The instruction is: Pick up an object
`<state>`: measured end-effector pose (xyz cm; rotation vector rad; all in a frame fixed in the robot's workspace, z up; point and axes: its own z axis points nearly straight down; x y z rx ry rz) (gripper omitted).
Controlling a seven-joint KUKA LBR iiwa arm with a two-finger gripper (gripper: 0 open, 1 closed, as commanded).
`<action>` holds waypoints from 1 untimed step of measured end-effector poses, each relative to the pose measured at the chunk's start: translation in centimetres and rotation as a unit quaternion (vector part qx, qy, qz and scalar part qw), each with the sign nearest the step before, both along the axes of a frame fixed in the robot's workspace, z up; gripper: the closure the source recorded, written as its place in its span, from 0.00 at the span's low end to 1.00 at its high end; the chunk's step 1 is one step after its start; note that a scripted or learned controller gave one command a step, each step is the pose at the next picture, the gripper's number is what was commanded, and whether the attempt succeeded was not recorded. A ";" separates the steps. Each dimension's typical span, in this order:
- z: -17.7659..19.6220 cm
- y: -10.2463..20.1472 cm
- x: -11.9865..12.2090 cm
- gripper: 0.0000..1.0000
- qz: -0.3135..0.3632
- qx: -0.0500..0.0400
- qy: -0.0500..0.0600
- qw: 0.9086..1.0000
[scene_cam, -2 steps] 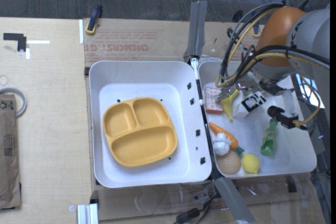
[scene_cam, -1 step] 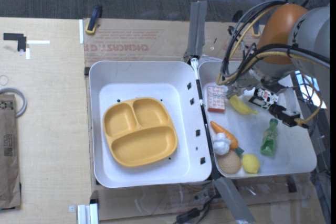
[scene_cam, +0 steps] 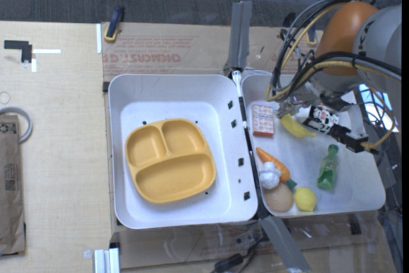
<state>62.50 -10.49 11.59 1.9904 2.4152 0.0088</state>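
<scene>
The bench [scene_cam: 51,156] is seen from above at a slant, and on it two shallow white bins are set side by side. The left bin [scene_cam: 121,137] is taken up by a yellow divided plate [scene_cam: 170,160] lying flat near its middle. The right bin [scene_cam: 364,192] is reached into by the grey arm [scene_cam: 383,35], whose orange band is seen near the upper right, with cables looping down toward the wrist.

The gripper [scene_cam: 305,113] is held low over the upper part of the right bin. Whether anything is held, or how the jaws stand, cannot be told, since the wrist and cables cover them.

The likeliest thing to be picked is judged to be the yellow banana [scene_cam: 295,127], which lies directly under and just left of the gripper, its long axis running from upper left to lower right. A closing across that axis would be needed.

Further things are spread through the same bin: a red-and-white box [scene_cam: 262,120] to the left of the banana, a green bottle [scene_cam: 328,168] lower right, and near the front wall a carrot [scene_cam: 273,161], a white garlic-like piece [scene_cam: 269,176], a tan round piece [scene_cam: 279,199] and a lemon [scene_cam: 306,199], the last cluster lying well apart from the gripper
</scene>
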 end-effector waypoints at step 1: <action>8.9 5.0 1.4 1.00 0.036 0.000 0.006 0.999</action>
